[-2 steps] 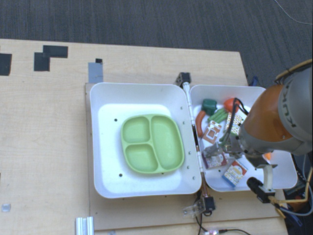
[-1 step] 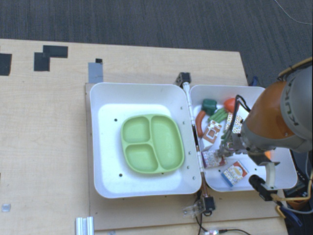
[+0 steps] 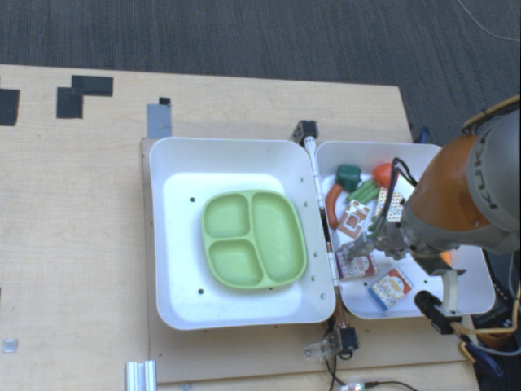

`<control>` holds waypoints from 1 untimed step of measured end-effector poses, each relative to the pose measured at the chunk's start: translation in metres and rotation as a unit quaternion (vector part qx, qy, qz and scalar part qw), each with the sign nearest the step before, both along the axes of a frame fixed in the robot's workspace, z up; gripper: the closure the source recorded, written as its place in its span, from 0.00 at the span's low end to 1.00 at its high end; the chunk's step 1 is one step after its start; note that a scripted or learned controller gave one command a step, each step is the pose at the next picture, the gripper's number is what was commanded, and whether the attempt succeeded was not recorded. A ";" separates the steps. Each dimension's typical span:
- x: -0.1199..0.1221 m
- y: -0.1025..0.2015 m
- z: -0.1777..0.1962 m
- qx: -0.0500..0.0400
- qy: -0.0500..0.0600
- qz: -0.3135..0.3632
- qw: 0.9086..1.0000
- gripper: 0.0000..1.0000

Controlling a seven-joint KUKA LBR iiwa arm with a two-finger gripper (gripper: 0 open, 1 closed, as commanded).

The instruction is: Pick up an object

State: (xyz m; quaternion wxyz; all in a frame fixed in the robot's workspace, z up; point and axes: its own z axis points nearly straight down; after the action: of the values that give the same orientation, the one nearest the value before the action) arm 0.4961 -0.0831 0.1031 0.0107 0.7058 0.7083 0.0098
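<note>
My gripper (image 3: 359, 255) is low in the right bin (image 3: 480, 296), near its left wall, over a grey-and-white packet (image 3: 356, 267). Just behind it lies a small red-and-white carton (image 3: 354, 217). A red sausage-shaped piece (image 3: 331, 204) sits against the bin's left wall. Farther back are a dark green block (image 3: 348, 174), a light green vegetable piece (image 3: 365, 191) and a red-orange piece (image 3: 383, 172). A little blue-and-yellow box (image 3: 389, 287) rests toward the bin's front. The arm's orange band (image 3: 448, 190) covers the bin's right part.
The left bin (image 3: 175, 218) holds a light green plate (image 3: 254, 240) with three compartments. A divider rail (image 3: 319, 210) runs between the bins. Black and grey marks lie on the wooden bench (image 3: 73, 218) at the back left. Cables hang at the front right.
</note>
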 end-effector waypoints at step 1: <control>0.002 0.002 0.011 0.001 -0.002 0.002 1.000 1.00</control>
State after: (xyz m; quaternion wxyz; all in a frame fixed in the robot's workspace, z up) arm 0.4978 -0.0814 0.1138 0.0109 0.7044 0.7096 0.0119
